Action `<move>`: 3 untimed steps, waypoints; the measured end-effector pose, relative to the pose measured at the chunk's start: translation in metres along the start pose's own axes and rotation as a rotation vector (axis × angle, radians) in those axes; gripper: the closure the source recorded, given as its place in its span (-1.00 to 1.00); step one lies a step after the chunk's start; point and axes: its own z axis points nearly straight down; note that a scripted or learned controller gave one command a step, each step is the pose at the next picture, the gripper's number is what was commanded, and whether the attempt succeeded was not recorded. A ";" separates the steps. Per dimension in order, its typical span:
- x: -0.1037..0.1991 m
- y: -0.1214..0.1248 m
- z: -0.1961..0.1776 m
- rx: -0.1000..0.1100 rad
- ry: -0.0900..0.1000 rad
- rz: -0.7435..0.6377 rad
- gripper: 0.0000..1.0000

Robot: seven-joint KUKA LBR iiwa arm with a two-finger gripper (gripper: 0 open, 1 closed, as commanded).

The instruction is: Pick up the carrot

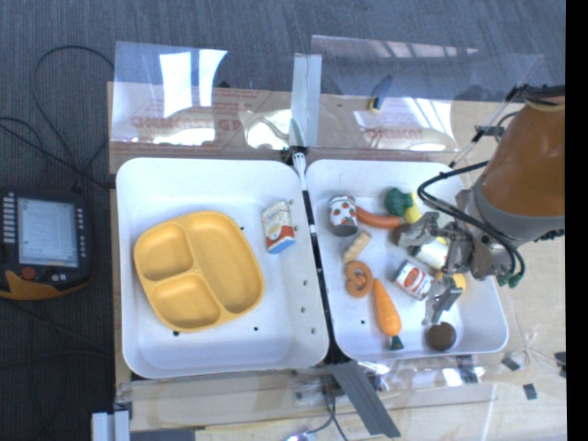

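Observation:
The carrot (386, 309) lies in the right bin (487, 338), orange with a small green tip pointing toward the front edge. My gripper (427, 270) hangs over the same bin, to the right of the carrot and slightly farther back. It is open, one finger near the back and the other near a brown ball (441, 336). A small can (412, 279) lies close to the gap between the fingers; nothing is held. The carrot lies apart from the gripper, untouched.
The right bin also holds a pretzel (357, 278), a second orange vegetable with a green top (378, 217), a red-and-white cup (342, 212) and a cork-like piece (356, 244). In the left bin (138, 356) sit a yellow divided plate (197, 269) and a small carton (278, 226).

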 end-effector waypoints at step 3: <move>0.001 0.072 0.035 0.000 -0.008 -0.194 1.00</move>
